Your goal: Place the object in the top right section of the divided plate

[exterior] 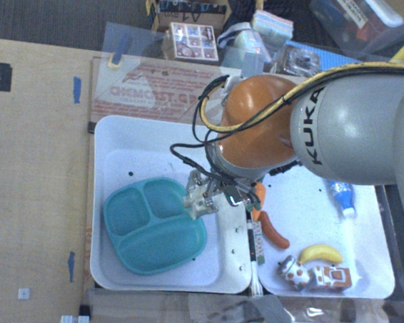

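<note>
The gripper (202, 197) is being held low over the right rim of the plate (153, 225), at the plate's upper right section. Whether anything is being gripped cannot be told; the fingertips are being blurred against the teal rim.

The plate, teal and three-sectioned, is being carried by the left bin (111, 140), toward its lower middle. Open white floor is being left along the bin's top edge and left wall; a narrower strip is being left at the bottom edge. To the right of the plate, room is being closed off by the wall shared by the bins, with the gripper just beside it.

In the right bin (377, 269), a carrot (273, 233) is lying near the left wall, partly under the wrist. A banana (321, 254) is lying toward the bottom edge, with a toy (317, 276) just below it, near touching. A bottle (342, 197) is lying near the top right, at the arm's (364, 124) edge. The bin's upper half is being covered by the arm and its orange band (256, 127).

The bins are being borne by a pale wooden bench (28, 175) marked with blue tape and black squares. Boxes and clutter are being kept beyond the bench's top edge.
</note>
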{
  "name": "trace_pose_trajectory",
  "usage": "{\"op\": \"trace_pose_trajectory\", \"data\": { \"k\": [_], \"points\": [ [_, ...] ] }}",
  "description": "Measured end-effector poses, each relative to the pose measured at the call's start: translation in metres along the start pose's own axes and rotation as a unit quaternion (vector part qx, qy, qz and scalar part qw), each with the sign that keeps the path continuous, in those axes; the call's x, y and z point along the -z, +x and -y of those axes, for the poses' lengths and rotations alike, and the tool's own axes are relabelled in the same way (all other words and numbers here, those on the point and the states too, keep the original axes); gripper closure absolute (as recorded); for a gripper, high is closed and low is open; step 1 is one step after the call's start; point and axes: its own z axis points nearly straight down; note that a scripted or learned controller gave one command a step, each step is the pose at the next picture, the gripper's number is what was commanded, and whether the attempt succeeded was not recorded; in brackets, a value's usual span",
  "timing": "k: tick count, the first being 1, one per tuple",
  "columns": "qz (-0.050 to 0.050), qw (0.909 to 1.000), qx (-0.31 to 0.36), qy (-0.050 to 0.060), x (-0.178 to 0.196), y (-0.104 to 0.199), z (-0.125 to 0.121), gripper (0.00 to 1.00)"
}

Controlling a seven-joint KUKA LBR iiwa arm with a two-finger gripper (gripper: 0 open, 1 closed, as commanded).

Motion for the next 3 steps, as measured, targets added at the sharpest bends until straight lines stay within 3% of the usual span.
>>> {"op": "trace_pose_trajectory", "data": {
  "k": [1, 2, 3],
  "points": [
    [0.000, 1.0000, 0.000, -0.001, -0.002, 0.001, -0.001, 0.00],
    [-0.001, 0.9967, 0.081, 0.004, -0.025, 0.017, -0.066, 0.00],
    [-0.005, 0.9994, 0.033, 0.000, 0.065, 0.085, -0.010, 0.00]
  ]
}}
